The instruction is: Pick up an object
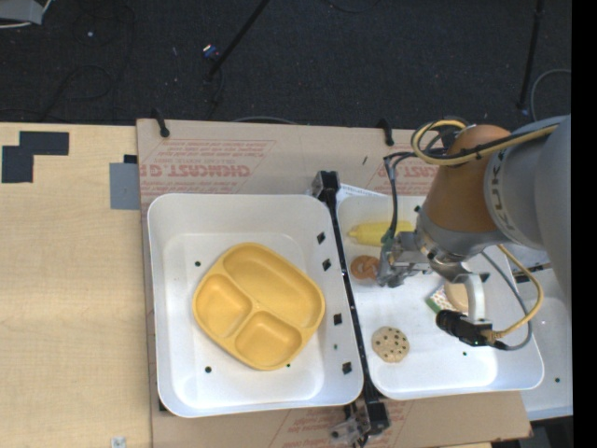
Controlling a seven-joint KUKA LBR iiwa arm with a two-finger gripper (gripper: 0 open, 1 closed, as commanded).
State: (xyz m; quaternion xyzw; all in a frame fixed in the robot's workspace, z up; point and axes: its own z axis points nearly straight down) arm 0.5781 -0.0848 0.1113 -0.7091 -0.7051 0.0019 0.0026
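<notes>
Peering past our arm (485, 199), we cannot tell our hand's (390, 271) state; it hangs low in the right bin (466, 381), beside a half-hidden brown piece (362, 268), above the cookie (391, 343).

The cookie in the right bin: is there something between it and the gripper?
Nothing visible does. The cookie lies alone on the white floor of the right bin, and the gripper sits above it in the camera view, beside a small brown item.
</notes>
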